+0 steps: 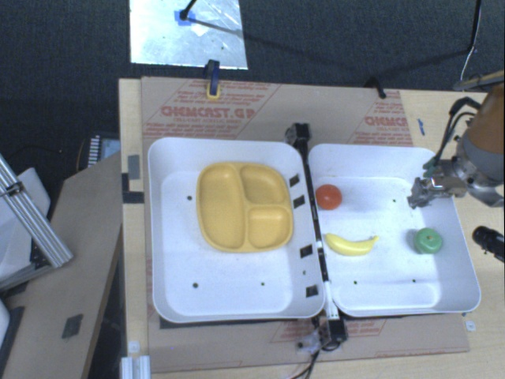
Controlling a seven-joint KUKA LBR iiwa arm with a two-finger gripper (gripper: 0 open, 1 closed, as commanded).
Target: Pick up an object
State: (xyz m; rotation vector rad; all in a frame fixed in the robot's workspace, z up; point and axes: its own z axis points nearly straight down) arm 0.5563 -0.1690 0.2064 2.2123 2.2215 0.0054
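Your table [131, 235] is pale wood on dark carpet, with cardboard under two white bins. The left bin [170, 290] holds a yellow divided plate [241, 206]. In the right bin [454, 290] you have an orange ball [328, 197], a yellow banana [350, 244] and a green round piece [428, 241]. The claw [421, 191] hovers above that piece; whether it is open or closed you cannot tell.

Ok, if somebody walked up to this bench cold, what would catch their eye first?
Probably the big yellow divided plate, alone in the left bin. Next, the bright pieces in the right bin: an orange ball by the divider, a banana below it, and a green round object under the gripper.
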